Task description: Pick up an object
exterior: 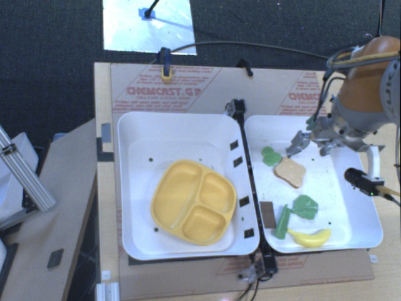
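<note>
Nearest the front edge of the right bin point(369, 231), a yellow banana point(309, 236) is seen lying along the front wall, with a green stick-shaped piece point(282, 222) just beside it at the front-left corner and a brown block point(267, 214) against the left wall. A little further in, a green leafy toy point(306, 206) is found near the bin's middle. Beyond that, a slice of toast point(290, 172) is lying flat, touched at its far-left corner by a small green piece point(270, 156).

The gripper point(313, 142) is held over the far part of the right bin, just beyond the toast. One finger point(297, 144) is pointed down toward the toast; how far the fingers are parted cannot be told, and nothing is seen held between them.

The toast is judged the likeliest target, being closest. For a good pick, the fingers should be centred across its narrower width and lowered fully to the bin floor, since the slice is thin and flat. The adjoining green piece should be kept outside the closing path.

In the left bin point(135, 168), a yellow divided plate point(193, 200) is resting toward the front.
</note>
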Action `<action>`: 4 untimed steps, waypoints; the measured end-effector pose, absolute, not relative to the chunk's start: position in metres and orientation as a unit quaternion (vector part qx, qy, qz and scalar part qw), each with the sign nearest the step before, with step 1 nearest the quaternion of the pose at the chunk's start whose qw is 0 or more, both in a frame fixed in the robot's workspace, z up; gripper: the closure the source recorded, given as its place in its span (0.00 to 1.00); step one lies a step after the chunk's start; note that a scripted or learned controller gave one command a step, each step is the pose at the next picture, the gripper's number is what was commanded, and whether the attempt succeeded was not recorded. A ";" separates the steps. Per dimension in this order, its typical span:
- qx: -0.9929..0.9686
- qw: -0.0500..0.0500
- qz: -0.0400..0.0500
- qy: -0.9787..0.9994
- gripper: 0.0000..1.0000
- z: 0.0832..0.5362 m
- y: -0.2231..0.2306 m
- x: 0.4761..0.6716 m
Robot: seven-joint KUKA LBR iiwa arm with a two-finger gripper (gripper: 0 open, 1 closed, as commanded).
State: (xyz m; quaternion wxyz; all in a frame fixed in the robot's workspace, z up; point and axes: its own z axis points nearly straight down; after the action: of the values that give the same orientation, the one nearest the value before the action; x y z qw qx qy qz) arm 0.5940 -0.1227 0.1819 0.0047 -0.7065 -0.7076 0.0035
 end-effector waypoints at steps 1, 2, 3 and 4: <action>-0.706 0.000 -0.001 -0.708 0.00 0.189 -0.122 0.597; -0.706 0.001 0.000 -0.708 0.00 0.129 -0.117 0.593; -0.707 -0.003 -0.001 -0.708 0.00 0.085 -0.117 0.595; -0.707 -0.005 -0.004 -0.708 1.00 0.100 -0.117 0.598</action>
State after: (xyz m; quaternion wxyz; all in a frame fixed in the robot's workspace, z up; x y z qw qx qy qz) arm 0.5975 -0.1168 0.0999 -0.0050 -0.7065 -0.7076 -0.0040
